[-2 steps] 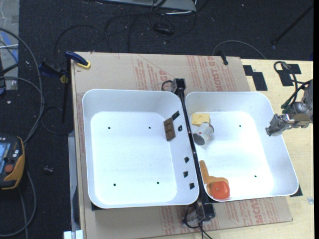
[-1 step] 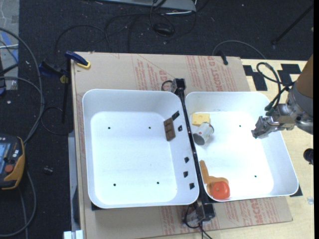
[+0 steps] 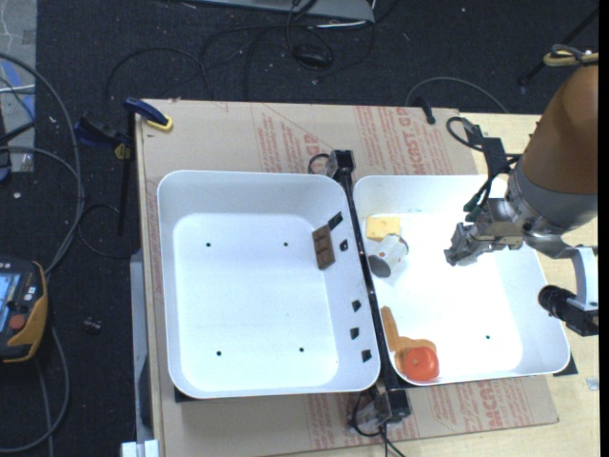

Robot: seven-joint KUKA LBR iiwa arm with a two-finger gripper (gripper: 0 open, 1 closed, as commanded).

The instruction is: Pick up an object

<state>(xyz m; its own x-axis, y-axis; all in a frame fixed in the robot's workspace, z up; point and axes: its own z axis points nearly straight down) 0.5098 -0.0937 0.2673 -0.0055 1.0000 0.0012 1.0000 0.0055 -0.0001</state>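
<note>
Currently the gripper (image 3: 463, 249) hangs over the middle of the right bin (image 3: 533, 355); how far it is open I cannot tell, and nothing shows in it. Nearest lie the yellow block (image 3: 383, 226) and white cup (image 3: 388, 253), against that bin's left wall, directly leftward of the gripper.

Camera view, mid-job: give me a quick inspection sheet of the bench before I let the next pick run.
Surface: two white bins, left bin and right bin, on a cardboard sheet.
Job's things: yellow block, white-grey piece, orange-red toy in right bin; brown piece on left bin's right wall.
Clutter: nothing seen.
Gripper: gripper above right bin, nothing visibly held.
Cables: black cables on the floor.
Surroundings: dark floor, handheld controller at left.
</note>
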